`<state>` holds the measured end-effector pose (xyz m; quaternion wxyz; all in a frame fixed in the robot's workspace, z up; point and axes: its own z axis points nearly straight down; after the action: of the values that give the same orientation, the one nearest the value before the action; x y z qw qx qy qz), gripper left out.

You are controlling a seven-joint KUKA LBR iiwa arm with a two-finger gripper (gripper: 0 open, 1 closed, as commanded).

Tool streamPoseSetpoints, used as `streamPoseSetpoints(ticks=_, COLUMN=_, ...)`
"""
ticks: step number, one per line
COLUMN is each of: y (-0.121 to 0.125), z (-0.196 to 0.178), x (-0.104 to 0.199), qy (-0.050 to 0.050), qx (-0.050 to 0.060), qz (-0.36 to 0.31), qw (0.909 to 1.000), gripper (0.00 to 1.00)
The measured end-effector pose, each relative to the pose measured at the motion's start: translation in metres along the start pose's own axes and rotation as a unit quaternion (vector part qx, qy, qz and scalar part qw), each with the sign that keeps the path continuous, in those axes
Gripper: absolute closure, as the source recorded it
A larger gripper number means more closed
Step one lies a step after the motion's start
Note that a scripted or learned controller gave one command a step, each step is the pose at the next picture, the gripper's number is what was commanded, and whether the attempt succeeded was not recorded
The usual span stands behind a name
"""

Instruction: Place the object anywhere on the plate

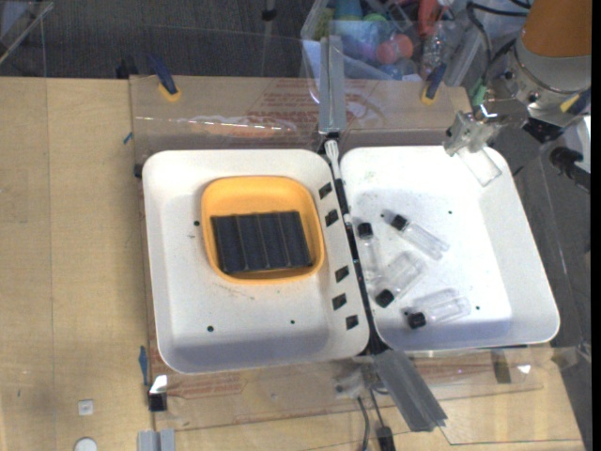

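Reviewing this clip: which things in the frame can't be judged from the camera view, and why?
- Gripper: small at the right bin's far corner; finger state too small to read.
- Arm: cut off by the top right edge.
- Clear vials: transparent on white, so outlines and exact count are uncertain; black caps show best.
- Dark ridged object on the orange plate: identity unclear.
- Clutter box: blurred, cropped by the top edge.

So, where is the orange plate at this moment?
The orange plate lies in the left bin, toward its back and centre, with a dark ribbed block on it. The clear vials lie in the right bin.
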<state>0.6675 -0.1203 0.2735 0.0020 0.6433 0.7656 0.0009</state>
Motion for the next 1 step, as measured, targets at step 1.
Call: streamPoseSetpoints(ticks=1, y=-0.0027, z=-0.0303, x=-0.0164, qy=0.0, qx=-0.001, qz=-0.128, qw=0.9918, gripper=1.0)
